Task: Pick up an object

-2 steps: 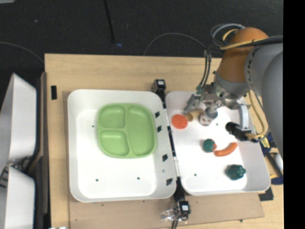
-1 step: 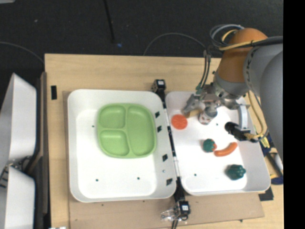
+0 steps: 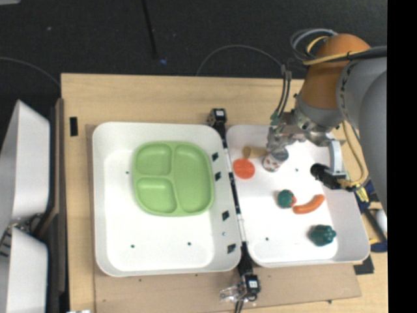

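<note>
Two white bins sit side by side on the table (image 3: 78, 103). The left bin (image 3: 111, 240) holds one green divided plate (image 3: 174, 178). In the right bin (image 3: 345, 237), taking the orange disc (image 3: 244, 169) as the mark: one small tan piece (image 3: 247, 151) just behind it, one white cube (image 3: 272, 165) beside it to the right, with the claw (image 3: 278, 152) right over the cube; whether it grips I cannot tell. Further right lie two green lumps (image 3: 285, 199) (image 3: 322, 235) and one orange sausage (image 3: 308, 205).
</note>
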You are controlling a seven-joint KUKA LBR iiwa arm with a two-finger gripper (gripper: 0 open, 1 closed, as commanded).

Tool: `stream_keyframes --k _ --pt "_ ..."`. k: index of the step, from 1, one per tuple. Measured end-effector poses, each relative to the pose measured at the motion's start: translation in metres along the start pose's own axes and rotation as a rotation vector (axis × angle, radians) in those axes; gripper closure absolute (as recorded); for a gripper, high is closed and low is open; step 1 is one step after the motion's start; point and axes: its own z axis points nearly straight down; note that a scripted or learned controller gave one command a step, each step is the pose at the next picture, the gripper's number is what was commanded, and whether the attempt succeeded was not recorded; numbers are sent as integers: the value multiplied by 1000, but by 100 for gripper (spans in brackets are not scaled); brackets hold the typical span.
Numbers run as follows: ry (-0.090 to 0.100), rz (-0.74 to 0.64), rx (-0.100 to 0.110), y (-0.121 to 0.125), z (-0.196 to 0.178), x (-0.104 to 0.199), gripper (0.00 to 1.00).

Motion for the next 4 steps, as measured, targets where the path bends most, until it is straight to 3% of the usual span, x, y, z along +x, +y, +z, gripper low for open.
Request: stream_keyframes --k 1,2,3,4 --pt "12 -3 32 5 -46 4 100" --pt "11 -4 31 8 -100 2 100" --pt "12 -5 37 -5 -94 49 100" --pt "11 -5 37 -36 -89 90 100"
